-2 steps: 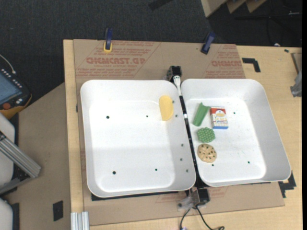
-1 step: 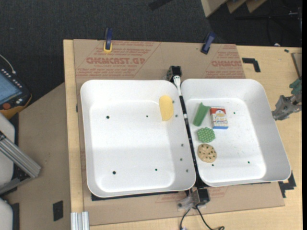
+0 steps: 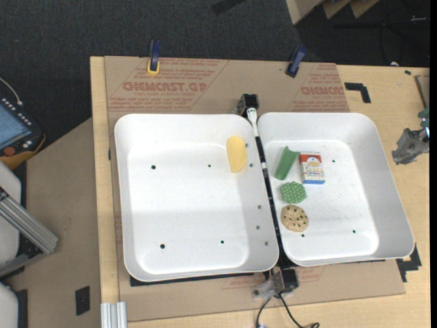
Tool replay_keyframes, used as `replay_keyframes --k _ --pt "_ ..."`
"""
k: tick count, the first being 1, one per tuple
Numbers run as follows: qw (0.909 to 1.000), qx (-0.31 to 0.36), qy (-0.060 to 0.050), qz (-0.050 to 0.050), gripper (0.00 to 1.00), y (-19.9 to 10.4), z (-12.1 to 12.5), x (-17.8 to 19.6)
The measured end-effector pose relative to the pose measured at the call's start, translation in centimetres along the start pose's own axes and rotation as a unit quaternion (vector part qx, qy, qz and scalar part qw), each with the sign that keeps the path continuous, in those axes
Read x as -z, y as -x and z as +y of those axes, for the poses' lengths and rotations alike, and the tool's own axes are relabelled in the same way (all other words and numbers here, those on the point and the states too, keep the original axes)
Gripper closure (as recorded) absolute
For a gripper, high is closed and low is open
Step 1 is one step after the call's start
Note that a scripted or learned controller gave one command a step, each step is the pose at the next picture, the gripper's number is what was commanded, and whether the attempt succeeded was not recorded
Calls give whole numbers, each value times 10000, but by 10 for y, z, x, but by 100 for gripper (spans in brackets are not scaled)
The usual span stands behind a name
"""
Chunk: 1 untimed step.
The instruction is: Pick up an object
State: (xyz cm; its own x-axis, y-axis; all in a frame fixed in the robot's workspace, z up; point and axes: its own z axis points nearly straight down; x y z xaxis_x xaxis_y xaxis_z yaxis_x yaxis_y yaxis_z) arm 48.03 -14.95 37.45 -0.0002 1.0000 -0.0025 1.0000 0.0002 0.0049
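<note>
Probably light, stiff little carton [image 3: 312, 168], right of the green wedge [image 3: 286, 162]; best pinched across narrow sides. Gripper [image 3: 408, 145] state: can't tell.

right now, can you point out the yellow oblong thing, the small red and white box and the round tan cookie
yellow oblong piece [image 3: 236, 154]: camera view, its middle, in the left bin by the divider.
small red and white box [image 3: 312, 168]: camera view, centre of its top face.
round tan speckled cookie [image 3: 294, 218]: camera view, its centre.
</note>
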Motion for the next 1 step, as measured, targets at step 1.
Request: replay_keyframes --k 1 --pt "10000 3 15 -8 100 0 1 10"
